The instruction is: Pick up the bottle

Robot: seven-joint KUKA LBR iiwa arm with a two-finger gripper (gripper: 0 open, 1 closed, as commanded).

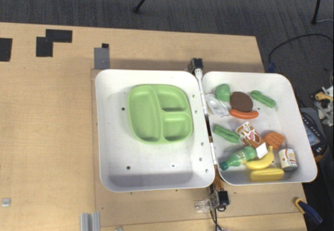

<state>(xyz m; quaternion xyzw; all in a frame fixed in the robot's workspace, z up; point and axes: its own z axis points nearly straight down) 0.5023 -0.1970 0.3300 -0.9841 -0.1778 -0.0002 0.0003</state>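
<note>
At lower right we see the glossy green plastic bottle (239,157) lying tilted in the smooth white right bin (300,120), touching a curved yellow banana (260,161), matte green sectioned plate (159,113) left.

From my remote seat, arm's colours I cannot tell, nor its shapes, cables, screws or markings, nothing of its body that I can describe from this camera view
</note>
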